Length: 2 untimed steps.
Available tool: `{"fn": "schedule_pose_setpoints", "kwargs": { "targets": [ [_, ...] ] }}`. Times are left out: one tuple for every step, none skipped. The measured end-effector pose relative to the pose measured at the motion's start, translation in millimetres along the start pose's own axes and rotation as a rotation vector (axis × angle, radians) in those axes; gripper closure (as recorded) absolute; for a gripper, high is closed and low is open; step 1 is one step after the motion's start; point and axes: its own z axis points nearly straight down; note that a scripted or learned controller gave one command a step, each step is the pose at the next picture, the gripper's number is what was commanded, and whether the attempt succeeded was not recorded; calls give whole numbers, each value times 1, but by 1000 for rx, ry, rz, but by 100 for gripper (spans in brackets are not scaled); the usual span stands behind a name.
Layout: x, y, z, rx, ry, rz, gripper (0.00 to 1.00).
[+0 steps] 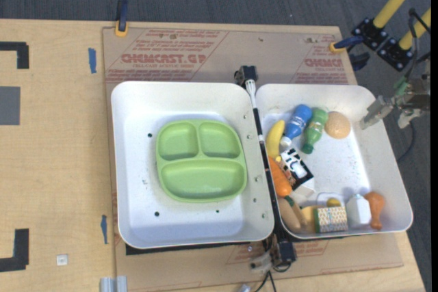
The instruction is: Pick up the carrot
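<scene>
While the claw [383, 109] hovers at the right bin's [383, 154] far right rim, whether spread or closed I cannot tell, the carrot [281, 178] lies ungrasped well to its left, so picking remains.

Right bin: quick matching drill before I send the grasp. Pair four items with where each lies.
Items:
1. carrot
2. banana
3. blue bottle
4. drumstick

Places:
A. near-right corner of the right bin
B. far side, beside the green bottle
C. along the left wall, far half
D. along the left wall, beside the black-and-white box

Pairs: 1-D, 2-C, 3-B, 4-A
</scene>
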Motion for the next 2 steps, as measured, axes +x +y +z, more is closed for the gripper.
{"fn": "schedule_pose_setpoints", "kwargs": {
  "targets": [
    [87,-55,50,4,4,-129,0],
    [176,-78,73,5,5,-203,0]
  ]
}}
